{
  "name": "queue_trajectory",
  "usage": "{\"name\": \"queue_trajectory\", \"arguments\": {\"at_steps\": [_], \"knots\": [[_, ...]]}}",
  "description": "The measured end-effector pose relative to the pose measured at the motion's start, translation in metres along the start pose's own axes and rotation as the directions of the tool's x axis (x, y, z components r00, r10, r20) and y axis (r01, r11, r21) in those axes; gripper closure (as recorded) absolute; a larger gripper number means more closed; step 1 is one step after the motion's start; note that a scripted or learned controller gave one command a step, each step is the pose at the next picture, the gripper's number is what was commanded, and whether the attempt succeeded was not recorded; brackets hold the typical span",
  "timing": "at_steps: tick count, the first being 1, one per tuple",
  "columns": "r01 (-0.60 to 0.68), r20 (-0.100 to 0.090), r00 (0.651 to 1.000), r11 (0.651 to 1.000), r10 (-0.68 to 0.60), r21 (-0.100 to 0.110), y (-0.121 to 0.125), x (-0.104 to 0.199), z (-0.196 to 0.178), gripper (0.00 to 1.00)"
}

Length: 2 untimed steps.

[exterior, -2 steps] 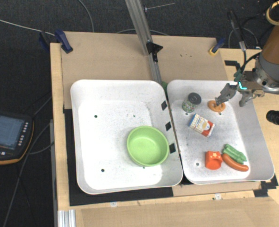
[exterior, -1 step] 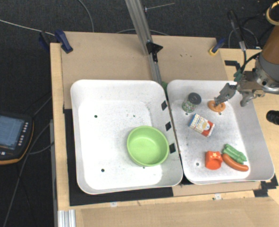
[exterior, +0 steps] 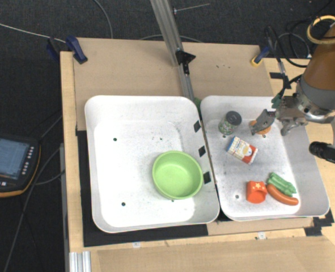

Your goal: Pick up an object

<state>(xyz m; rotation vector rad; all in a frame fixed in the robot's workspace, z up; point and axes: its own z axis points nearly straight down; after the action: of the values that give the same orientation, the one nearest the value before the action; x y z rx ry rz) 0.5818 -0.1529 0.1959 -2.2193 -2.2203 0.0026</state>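
The two-finger gripper (exterior: 274, 123), fingers spread and holding nothing, hangs over the right white bin (exterior: 303, 169) near its far edge, partly hiding a small orange object (exterior: 262, 130).

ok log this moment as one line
gripper above right bin, upper part | nothing seen held | small carton nearby | green bowl in left bin

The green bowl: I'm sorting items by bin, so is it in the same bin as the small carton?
No, the green bowl sits in the left bin, while the small carton lies in the right bin.
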Motion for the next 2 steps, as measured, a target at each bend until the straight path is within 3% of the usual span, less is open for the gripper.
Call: {"name": "queue_trajectory", "arguments": {"at_steps": [2], "knots": [[0.0, 0.0, 1.0, 1.0, 0.0, 0.0, 0.001, 0.0, 0.094, 0.0]]}}
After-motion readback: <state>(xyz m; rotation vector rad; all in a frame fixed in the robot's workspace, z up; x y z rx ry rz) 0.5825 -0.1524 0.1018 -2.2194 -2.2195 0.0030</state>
